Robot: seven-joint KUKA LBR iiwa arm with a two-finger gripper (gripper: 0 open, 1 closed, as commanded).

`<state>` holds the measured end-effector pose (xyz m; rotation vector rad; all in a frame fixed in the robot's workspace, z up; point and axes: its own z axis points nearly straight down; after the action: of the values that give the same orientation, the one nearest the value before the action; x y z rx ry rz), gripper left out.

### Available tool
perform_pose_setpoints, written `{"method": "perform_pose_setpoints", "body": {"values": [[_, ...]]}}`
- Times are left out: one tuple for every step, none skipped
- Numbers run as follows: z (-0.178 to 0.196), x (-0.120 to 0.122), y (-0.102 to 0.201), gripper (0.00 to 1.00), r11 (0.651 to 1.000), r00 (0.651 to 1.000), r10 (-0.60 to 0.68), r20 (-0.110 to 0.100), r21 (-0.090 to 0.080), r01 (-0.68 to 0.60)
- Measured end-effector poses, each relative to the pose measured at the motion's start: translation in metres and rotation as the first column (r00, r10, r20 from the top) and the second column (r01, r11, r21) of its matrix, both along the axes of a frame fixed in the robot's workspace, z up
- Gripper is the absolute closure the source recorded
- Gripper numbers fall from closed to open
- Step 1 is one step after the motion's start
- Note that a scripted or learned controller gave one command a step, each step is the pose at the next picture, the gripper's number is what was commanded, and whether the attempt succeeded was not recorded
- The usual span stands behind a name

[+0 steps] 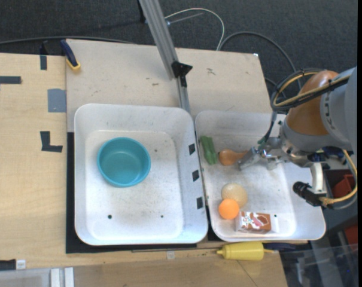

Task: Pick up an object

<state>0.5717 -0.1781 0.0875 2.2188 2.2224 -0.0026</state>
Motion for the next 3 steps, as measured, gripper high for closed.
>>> {"method": "perform_pose_setpoints", "body": {"values": [[0.011, 0.000, 0.001, 1.00, 1.000, 1.000, 0.001, -0.002, 0.002, -0.001], [0.054, 0.002, 0.007, 1.00, 1.000, 1.000, 0.000, 0.003, 0.001, 0.000], [0.117, 0.004, 0.004, 1.00, 1.000, 1.000, 0.000, 0.005, 0.000, 0.000]]}}
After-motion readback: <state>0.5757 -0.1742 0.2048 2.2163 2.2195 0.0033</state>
